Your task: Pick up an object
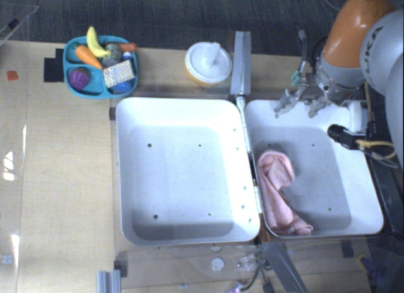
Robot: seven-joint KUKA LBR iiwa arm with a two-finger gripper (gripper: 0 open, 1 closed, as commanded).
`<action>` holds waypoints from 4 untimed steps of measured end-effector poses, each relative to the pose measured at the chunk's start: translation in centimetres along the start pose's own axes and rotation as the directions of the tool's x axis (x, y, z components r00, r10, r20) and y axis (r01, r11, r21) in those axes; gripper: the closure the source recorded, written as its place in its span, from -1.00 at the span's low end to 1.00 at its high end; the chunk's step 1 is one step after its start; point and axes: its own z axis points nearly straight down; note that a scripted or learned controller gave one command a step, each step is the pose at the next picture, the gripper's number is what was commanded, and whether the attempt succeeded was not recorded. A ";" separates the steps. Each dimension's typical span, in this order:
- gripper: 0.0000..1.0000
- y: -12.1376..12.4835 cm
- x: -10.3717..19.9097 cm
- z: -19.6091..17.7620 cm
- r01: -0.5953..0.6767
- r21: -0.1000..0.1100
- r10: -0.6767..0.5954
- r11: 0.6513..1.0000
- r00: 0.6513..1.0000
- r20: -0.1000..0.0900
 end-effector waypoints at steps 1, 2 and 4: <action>-1.00 -2.7 -3.9 -9.9 -0.133 -0.007 0.133 0.991 0.991 0.002; -1.00 -5.0 -1.4 -21.3 0.046 -0.010 -0.046 0.999 0.999 0.004; -1.00 -1.1 0.5 1.7 -0.013 0.000 0.013 1.000 1.000 -0.001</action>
